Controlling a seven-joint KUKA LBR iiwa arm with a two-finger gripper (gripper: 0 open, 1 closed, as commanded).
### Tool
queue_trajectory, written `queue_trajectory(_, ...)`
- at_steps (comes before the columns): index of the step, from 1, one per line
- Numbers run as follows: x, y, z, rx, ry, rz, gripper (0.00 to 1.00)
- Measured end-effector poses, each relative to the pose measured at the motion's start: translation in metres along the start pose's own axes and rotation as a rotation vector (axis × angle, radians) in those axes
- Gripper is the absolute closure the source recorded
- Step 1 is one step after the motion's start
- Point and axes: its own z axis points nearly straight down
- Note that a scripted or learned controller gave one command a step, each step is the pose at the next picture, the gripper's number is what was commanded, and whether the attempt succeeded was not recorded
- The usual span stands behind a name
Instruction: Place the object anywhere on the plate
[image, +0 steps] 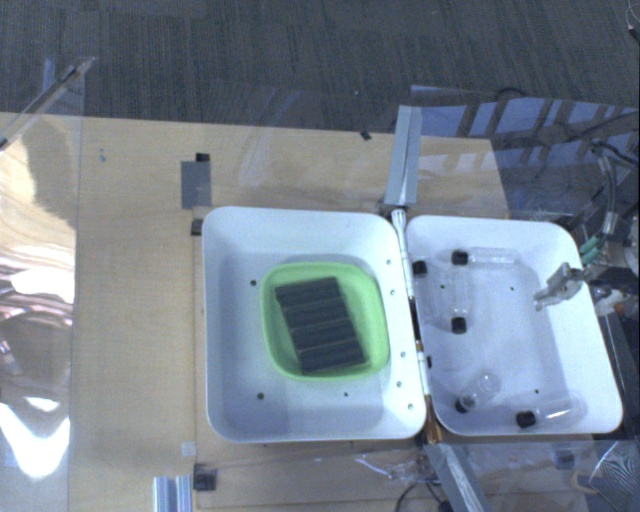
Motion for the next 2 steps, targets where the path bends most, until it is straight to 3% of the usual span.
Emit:
queue_trajectory(1,0.032,-0.004,0.06,0.001,0.001,0.032,0.0)
queue_trajectory(2,-0.026,0.003,0.033,-0.002,-0.001,0.128,0.0)
